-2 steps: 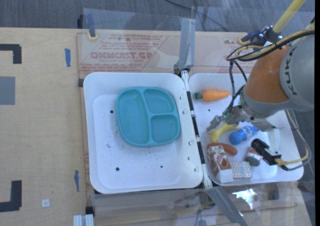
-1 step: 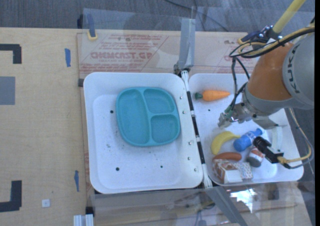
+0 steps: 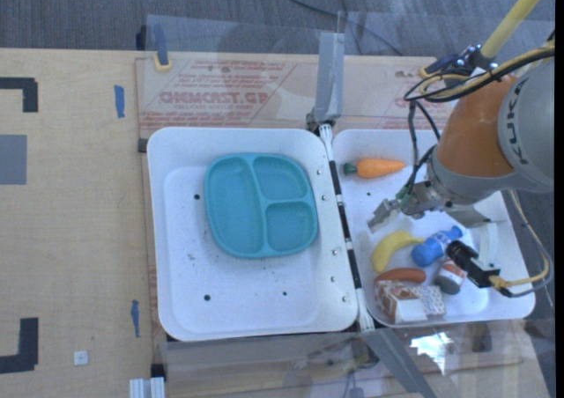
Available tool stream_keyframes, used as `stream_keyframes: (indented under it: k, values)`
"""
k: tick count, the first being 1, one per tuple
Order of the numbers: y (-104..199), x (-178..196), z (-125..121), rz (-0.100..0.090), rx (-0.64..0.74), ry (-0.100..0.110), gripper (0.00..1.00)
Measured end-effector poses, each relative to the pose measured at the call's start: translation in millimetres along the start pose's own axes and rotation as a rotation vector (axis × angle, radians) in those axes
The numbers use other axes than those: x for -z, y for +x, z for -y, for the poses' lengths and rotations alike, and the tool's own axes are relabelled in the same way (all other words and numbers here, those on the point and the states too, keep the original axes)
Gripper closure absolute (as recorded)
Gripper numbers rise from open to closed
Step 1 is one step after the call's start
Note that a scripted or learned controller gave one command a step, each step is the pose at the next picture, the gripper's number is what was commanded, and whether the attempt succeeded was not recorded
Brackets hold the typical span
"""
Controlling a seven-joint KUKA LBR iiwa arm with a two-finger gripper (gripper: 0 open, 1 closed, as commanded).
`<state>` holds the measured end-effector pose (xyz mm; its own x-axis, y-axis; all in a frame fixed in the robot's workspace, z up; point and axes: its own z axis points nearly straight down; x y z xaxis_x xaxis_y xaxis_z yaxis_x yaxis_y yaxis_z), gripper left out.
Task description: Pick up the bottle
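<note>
Hovering with fingers spread and nothing between them, the gripper (image 3: 385,211) hasn't grabbed anything. Blue bottle (image 3: 434,246) lies just right and below it, beside the banana (image 3: 393,248). Whole pick's left to do.

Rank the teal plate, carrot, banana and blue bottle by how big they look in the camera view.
Largest to smallest:
1. teal divided plate, by far
2. carrot and banana: too alike to rank
3. blue bottle, though the arm may hide part of it
</note>
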<state>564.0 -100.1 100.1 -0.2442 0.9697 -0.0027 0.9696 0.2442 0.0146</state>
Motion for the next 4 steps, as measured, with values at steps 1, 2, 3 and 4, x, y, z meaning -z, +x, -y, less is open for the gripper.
stream_keyframes:
  k: [1, 2, 3, 4]
  values:
    - [-15, -10, 50, 0.0, 0.075, 0.004, 0.0]
    - [-91, 37, 86, 0.001, -0.136, 0.012, 0.0]
    - [-100, -10, 73, -0.011, -0.26, 0.007, 0.0]
    - [-103, 0, 74, -0.001, -0.263, 0.003, 1.0]
